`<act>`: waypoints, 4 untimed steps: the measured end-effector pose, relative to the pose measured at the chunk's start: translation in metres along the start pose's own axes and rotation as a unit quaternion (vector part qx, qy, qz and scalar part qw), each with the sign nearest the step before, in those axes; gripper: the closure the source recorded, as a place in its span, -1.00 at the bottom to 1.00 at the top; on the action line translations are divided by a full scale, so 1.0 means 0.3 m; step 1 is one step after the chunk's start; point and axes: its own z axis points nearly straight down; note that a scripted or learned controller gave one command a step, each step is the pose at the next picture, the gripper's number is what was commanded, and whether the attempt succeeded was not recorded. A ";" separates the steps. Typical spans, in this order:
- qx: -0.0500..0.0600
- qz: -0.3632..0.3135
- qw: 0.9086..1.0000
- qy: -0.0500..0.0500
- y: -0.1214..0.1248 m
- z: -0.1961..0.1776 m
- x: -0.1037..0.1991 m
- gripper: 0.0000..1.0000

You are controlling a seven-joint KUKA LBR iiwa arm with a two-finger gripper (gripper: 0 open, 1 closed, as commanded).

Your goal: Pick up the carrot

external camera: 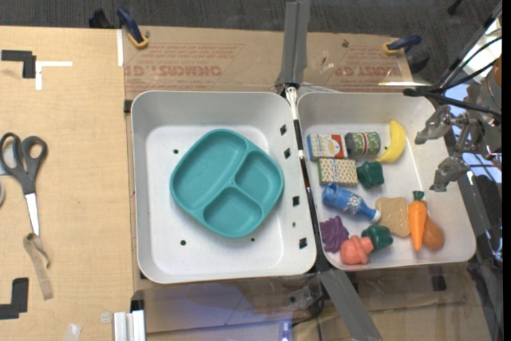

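Orange carrot (417, 224) with a green top: lies in the right bin (455, 251), near its right wall and toward the near edge, tip pointing at the near rim. Touching it on the right, an orange rounded fruit (433, 234); on the left, a tan bread slice (394, 216).

Other contents of the right bin: yellow banana (392, 141), green can (362, 143), white carton (326, 145), cracker block (338, 171), dark green vegetable (370, 174), blue bottle (349, 202), purple grapes (334, 233), pink item (356, 250), small green piece (377, 235).

Left bin (152, 243): one teal divided plate (227, 183), set at a slant.

Tool (441, 152): at the right bin's right rim, above and apart from the carrot, its two fingers (432, 127) spread wide with nothing between them.

Desk (64, 196), left part: scissors (25, 172) with grey handles, well apart from both bins.
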 end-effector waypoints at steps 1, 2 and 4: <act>-0.001 -0.140 0.990 0.000 -0.085 0.486 0.099 -1.00; 0.000 -0.163 0.987 0.000 -0.086 0.487 0.186 -1.00; 0.000 -0.256 0.967 -0.003 -0.020 0.454 0.183 1.00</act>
